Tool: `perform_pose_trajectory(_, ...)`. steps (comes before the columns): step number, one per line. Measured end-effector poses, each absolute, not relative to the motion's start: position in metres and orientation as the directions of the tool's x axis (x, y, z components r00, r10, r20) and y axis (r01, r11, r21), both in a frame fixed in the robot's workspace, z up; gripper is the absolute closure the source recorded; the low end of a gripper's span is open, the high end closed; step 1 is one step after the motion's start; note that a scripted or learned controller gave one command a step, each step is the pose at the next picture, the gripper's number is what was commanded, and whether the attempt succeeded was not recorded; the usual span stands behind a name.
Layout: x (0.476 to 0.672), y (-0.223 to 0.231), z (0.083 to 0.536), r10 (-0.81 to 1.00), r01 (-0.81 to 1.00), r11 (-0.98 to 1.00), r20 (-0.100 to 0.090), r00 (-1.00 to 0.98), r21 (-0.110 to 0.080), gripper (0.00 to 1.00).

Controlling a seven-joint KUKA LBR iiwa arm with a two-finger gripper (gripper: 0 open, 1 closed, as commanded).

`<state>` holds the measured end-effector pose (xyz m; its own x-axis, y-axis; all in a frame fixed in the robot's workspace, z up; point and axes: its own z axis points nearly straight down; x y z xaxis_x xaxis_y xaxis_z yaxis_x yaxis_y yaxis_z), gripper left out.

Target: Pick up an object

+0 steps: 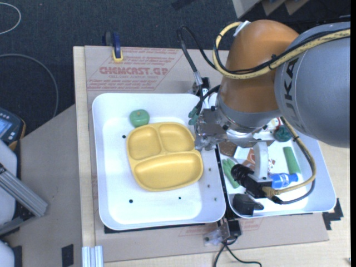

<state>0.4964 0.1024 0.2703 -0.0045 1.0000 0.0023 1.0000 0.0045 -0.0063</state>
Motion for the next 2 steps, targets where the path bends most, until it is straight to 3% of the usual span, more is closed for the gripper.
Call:
perform_pose_trajectory(1,0.513,0.201,0.355,1.000,1.000,0.012,0.006,-0.012,0.011,1.00)
perform_pose_trajectory(2,0.515,0.154,0.309,1.000,1.000,-0.005,-0.002,0.005,-0.007,1.00)
